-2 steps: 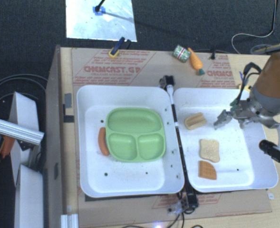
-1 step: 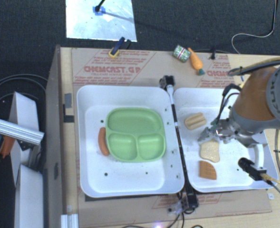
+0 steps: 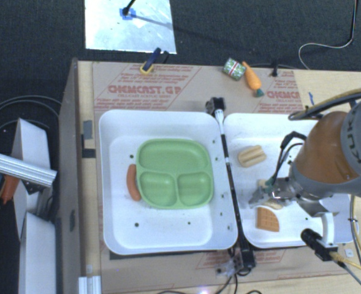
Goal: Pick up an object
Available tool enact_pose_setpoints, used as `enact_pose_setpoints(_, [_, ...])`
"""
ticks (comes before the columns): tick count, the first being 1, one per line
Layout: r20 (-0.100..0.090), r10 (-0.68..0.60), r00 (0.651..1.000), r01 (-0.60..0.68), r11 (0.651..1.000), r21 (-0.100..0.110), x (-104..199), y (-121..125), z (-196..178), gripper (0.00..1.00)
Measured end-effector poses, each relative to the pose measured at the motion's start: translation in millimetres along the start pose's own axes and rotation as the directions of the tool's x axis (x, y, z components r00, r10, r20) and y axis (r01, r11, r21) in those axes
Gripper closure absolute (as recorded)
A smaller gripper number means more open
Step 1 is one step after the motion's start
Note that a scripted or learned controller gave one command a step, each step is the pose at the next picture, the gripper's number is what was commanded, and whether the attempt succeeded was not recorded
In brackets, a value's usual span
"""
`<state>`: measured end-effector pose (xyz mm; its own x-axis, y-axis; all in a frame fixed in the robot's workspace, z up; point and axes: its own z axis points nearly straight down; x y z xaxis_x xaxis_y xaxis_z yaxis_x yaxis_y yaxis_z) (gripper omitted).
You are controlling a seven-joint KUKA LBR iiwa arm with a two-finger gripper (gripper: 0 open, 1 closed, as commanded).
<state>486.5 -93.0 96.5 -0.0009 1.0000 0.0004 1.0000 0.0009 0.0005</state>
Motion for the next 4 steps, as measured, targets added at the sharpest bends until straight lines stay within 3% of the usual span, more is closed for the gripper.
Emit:
enact_pose_setpoints(1, [0.003,-0.001,1.000,0.001,1.000,-0.004,-65.8,77.7,-55.1,0.00])
enact_pose_setpoints(2, [0.000,-0.002,1.000,0.002,1.000,-0.001,-29.4,57.8,12.5,0.00])
enact_pose_setpoints(3, [0.001,-0.003,1.000,0.003,1.000,-0.003,-30.0,58.4,2.0,1.00])
enact_pose_setpoints(4, [-0.001,-0.004,1.000,0.004,1.000,-0.004,60.8,79.7,-88.9,1.00])
